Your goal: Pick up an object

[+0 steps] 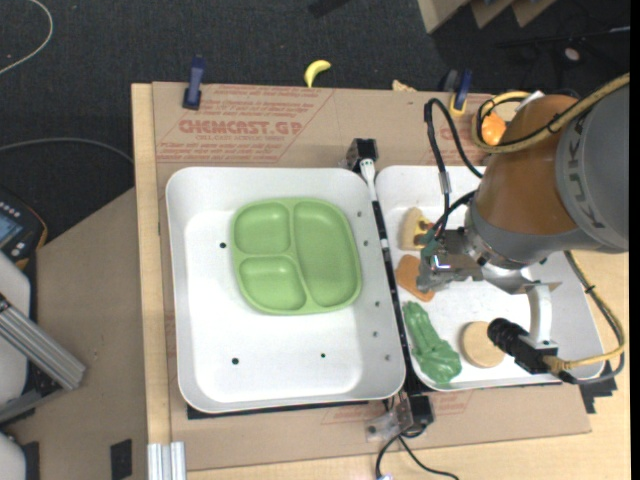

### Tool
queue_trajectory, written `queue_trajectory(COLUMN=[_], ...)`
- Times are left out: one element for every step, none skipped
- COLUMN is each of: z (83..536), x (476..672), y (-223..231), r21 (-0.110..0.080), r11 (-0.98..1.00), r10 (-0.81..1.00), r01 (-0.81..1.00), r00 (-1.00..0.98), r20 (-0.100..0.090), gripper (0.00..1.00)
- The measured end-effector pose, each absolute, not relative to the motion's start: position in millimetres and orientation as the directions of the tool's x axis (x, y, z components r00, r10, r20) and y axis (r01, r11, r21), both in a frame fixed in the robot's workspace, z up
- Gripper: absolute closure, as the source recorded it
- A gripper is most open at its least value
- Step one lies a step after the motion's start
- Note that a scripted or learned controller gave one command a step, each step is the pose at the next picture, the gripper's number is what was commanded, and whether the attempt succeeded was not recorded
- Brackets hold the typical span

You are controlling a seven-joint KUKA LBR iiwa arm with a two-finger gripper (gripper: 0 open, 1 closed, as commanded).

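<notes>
Hand sits low in right bin, right over orange-brown piece near the divider; can't tell if spread or pinching. Best bet: drop straight down, centre on that piece, avoid the pale item & green toy nearby, lift slow.

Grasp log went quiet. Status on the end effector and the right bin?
End effector low in right white bin, over flat orange-brown piece. Grip unconfirmed. Green leafy toy and tan round disc lie near.
</notes>
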State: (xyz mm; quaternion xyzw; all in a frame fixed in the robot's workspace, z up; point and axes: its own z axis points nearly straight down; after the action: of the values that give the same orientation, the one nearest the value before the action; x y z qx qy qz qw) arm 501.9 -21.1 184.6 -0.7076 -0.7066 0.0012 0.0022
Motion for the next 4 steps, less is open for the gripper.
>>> queue_trajectory(z=[184,298,375,444], x=[477.6,480.3,479.3,519.3], y=[72,145,230,125], r21=[-0.005,0.013,0.01,0.011], r11=[0.009,0.011,0.01,-0.01], r10=[1.0,1.0,1.0,1.0], r01=[1.0,1.0,1.0,1.0], r00=[-0.009,-0.011,-0.01,0.01], r20=[0.004,0.007,0.006,-0.001], gripper=[1.0,1.0,1.0,1.0])
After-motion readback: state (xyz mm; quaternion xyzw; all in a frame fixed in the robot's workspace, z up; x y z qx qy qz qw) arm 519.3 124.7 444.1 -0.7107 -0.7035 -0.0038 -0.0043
